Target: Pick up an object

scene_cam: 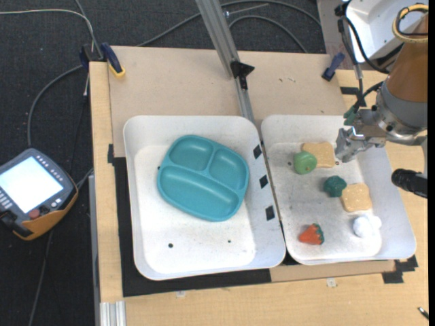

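Gripper (pixel 344 148) over right white bin (pixel 401 240) far edge, finger state can't tell, just beside tan bread-shaped block (pixel 319 153) and round green toy (pixel 305 162), teal sectioned plastic plate (pixel 204 177) mid left white bin (pixel 146 250)

No legible text or labels.

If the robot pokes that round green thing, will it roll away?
Probably a little. The green thing looks rounded, so a nudge may roll it. But it sits against the tan block, which might stop it that way. It looks like a small toy, likely light.
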`<state>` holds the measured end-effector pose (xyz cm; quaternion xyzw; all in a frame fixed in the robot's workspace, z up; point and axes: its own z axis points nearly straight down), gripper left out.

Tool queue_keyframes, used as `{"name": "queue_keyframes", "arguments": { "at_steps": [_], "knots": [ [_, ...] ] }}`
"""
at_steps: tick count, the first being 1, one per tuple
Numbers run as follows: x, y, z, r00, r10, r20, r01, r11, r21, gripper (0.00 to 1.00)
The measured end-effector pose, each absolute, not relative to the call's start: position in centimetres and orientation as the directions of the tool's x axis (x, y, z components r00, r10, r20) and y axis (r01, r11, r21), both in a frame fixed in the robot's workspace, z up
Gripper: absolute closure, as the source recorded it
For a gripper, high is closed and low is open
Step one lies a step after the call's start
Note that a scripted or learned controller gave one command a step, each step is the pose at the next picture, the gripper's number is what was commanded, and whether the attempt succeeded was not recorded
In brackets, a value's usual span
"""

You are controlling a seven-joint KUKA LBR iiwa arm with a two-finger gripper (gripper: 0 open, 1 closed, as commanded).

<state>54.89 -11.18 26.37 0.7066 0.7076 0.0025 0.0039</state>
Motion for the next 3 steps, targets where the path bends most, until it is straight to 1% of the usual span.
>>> {"name": "queue_keyframes", "arguments": {
  "at_steps": [1,2,3],
  "knots": [
    [55.3,-6.3,24.9,-0.006,1.000,0.002,1.000,0.006,-0.002,1.00],
    [55.7,-0.8,23.4,-0.006,1.000,0.003,1.000,0.006,-0.004,1.00],
    [56.7,5.0,24.2,-0.008,1.000,0.002,1.000,0.008,0.002,1.00]
  ]
}}
